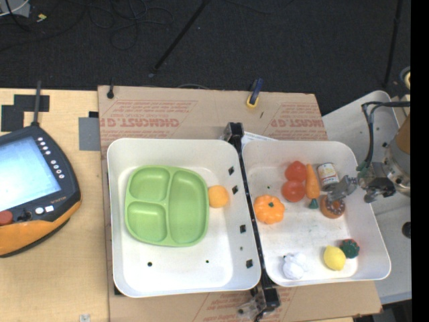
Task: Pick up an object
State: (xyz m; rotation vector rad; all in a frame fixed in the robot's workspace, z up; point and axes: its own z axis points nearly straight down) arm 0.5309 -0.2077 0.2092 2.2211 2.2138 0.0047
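Hovering at the right bin's (365, 200) far edge, the gripper (348, 188) hangs low beside the small brown round toy (332, 208), and whether its fingers are spread or closed I cannot tell from this angle. Nothing sits visibly between them, so no catch to call yet. That brown piece lies just under the tool, touching or nearly touching it, with the little can (328, 175) just beyond and the carrot (312, 181) standing between can and the two tomatoes (295, 181).

My read: the brown toy is the likely target. It looks like light, hard plastic, smooth and probably slick, so a pinch across its middle seems the safest hold; a grab at the rim could squirt it away. The can, stiff and cylindrical, would take a grip across its sides.

Elsewhere in that bin: a pumpkin (269, 209) near the divider, a lemon (334, 257) and a dark green piece (350, 248) near the front, a white lump (293, 266) beside them. Over in the left bin (134, 274), a green divided plate (167, 205) with an orange ball (218, 196) just beside it.
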